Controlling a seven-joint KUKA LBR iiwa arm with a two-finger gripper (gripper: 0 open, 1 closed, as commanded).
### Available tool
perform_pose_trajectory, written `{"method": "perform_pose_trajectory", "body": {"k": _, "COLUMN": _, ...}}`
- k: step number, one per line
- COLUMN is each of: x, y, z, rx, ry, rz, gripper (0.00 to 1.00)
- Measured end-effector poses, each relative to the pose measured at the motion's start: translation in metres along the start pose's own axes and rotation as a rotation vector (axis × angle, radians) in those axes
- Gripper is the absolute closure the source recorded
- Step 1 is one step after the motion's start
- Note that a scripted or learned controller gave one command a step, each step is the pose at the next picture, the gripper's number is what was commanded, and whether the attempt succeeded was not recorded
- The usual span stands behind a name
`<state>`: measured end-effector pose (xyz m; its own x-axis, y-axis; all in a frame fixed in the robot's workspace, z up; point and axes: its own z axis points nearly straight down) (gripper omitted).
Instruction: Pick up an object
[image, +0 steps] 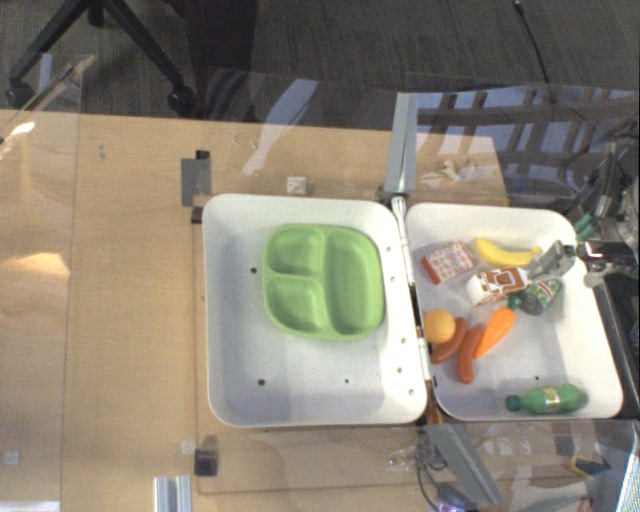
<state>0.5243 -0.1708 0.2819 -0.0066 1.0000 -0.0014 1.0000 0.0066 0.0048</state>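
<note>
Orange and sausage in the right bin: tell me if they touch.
Touching. The camera view shows the orange pressed against the sausage's upper end, with no white bin floor between them.

My bench (100, 300) is pale wood, catching a bright patch of light at its left edge and streaky glare at the far side. Beyond it the floor (330, 40) is dark grey carpet. At the far left stands what looks like a chair base (150, 60), black legs on casters. Tangled cables (600, 170) sit at the right.
</note>
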Motion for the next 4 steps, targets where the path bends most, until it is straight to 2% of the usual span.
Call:
{"method": "perform_pose_trajectory", "body": {"k": 1, "x": 0.016, "y": 0.051, "z": 0.138, "rx": 0.001, "ry": 0.001, "rz": -0.091, "gripper": 0.00}}
{"method": "perform_pose_trajectory", "body": {"k": 2, "x": -0.007, "y": 0.040, "z": 0.184, "rx": -0.003, "ry": 0.000, "rz": 0.020, "gripper": 0.00}}
{"method": "perform_pose_trajectory", "body": {"k": 3, "x": -0.007, "y": 0.042, "z": 0.172, "rx": -0.009, "ry": -0.002, "rz": 0.017, "gripper": 1.00}}
{"method": "perform_pose_trajectory", "body": {"k": 4, "x": 0.035, "y": 0.043, "z": 0.058, "rx": -0.003, "ry": 0.000, "rz": 0.051, "gripper": 1.00}}
